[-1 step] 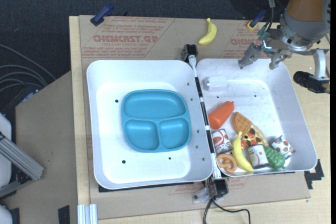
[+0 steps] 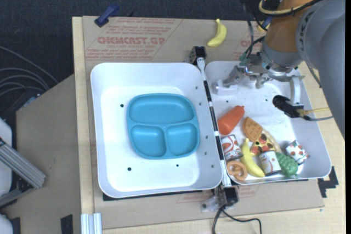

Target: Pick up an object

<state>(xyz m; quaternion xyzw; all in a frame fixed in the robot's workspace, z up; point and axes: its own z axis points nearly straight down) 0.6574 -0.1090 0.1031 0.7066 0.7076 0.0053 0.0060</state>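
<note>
The right bin (image 2: 307,134) holds a heap of toy food in its near half. There is an orange-red bottle shape (image 2: 231,119), a waffle-like wedge (image 2: 254,130), a yellow banana (image 2: 250,159), a pretzel ring (image 2: 237,170), a small can (image 2: 230,146), a green piece (image 2: 288,165) and a red-and-white carton (image 2: 298,151). My gripper (image 2: 245,75) hangs low over the bin's bare far part, pointing left, apart from the heap. Nothing shows in its grasp. The orange band (image 2: 288,22) and grey arm rise behind it at the upper right.
The left bin (image 2: 104,118) holds a blue divided plate (image 2: 163,124). A second banana (image 2: 218,34) lies on the cardboard beyond the bins, and a blue object (image 2: 107,15) sits at the bench's far left corner. A black connector (image 2: 283,102) hangs from the wrist over the right bin.
</note>
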